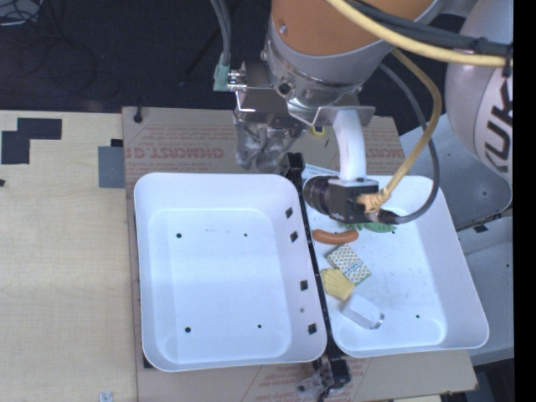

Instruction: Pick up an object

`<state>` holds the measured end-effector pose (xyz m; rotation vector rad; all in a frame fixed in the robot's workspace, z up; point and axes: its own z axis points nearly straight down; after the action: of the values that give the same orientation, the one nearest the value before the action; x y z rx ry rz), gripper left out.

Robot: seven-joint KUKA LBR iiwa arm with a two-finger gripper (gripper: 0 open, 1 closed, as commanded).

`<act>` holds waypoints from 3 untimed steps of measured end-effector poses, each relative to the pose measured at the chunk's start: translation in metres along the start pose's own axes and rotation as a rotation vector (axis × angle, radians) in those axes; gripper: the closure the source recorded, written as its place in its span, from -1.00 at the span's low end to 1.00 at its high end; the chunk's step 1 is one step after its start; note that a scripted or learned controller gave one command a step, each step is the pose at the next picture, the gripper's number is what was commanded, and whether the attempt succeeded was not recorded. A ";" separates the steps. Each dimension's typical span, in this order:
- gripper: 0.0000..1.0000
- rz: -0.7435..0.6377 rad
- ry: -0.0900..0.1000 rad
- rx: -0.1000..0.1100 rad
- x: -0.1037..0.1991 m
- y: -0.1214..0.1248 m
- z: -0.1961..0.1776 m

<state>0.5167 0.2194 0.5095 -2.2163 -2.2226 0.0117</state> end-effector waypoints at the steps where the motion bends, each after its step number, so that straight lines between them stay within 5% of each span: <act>1: 1.00 0.001 0.002 -0.007 0.024 0.033 -0.029; 3: 1.00 0.007 -0.003 0.004 0.020 0.034 -0.046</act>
<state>0.5505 0.2400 0.5555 -2.2239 -2.2139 0.0200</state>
